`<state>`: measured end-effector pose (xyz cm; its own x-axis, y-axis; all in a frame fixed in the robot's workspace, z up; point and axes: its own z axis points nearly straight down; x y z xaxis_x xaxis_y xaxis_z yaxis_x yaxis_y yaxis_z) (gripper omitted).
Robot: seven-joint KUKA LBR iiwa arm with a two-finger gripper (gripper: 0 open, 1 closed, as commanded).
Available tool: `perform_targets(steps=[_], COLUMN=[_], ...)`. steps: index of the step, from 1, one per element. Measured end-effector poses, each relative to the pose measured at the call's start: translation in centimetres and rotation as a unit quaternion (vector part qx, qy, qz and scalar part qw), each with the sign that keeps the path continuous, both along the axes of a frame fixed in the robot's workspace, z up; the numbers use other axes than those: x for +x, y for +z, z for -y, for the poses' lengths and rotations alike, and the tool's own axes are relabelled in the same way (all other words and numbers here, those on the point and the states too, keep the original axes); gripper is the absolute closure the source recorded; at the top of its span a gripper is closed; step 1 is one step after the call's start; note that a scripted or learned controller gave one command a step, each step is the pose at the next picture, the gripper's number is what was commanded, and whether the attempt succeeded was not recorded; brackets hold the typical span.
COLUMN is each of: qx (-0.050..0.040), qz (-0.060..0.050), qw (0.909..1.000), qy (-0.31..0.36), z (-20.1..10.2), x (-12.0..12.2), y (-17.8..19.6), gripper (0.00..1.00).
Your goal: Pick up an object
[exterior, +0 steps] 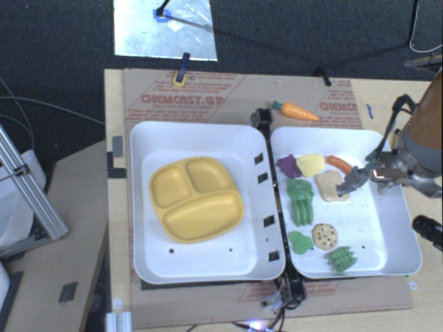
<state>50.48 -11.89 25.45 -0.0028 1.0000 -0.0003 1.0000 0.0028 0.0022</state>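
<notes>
— In the right bin [394, 254], what is the gripper [349, 180] doing?
— It sits low over a pale bread-like piece [329, 186], touching it; I cannot tell its grasp.
— And nearby?
— A yellow piece [311, 163], a purple piece [287, 165], a cookie [324, 236]. The yellow divided plate [196, 198] lies in the left bin [145, 151].

Left bin [138, 206]: holds a yellow divided plate [196, 198], three compartments, sitting roughly centred. Cardboard sheet [208, 97] with red print lies under both bins. Blue-and-yellow clamp [182, 70] at cardboard's far edge. Shiny metal sheet [165, 19] on dark carpet beyond bench. Aluminium frame [28, 192] at left.
</notes>
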Motion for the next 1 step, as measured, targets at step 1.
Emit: perform_targets(steps=[1], qx=[-0.0014], qz=[0.004], qw=[1.0000], qy=[0.002], z=[-0.91], x=[7.93], y=[-17.49], gripper=[0.00])
